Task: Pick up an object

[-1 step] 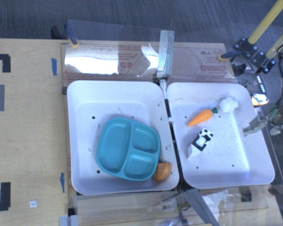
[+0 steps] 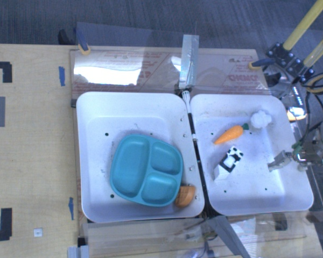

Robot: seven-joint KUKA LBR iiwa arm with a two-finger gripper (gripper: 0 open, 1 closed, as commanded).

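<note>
**Nearest target lies left of the jaws, in the right bin**

I see the jaws (image 2: 277, 161) low at the right edge of the right bin (image 2: 258, 200), and I cannot tell from this slant whether they are spread or pressed together; nothing shows between them. The closest thing is the small black-and-white object (image 2: 230, 160), just left of the jaws in the frame and at about the same height, apart from them. The carrot (image 2: 228, 135) sits further up and left, its long axis running from lower left to upper right, its green end pointing toward the white fluffy object (image 2: 260, 119) near the bin's upper right. My judgement: a short move toward frame left would put the jaws over the black-and-white piece. The blue divided plate (image 2: 145, 169) and the orange-brown object (image 2: 185, 195) touching its lower right rim lie in the left bin (image 2: 91, 144), well apart.
</note>
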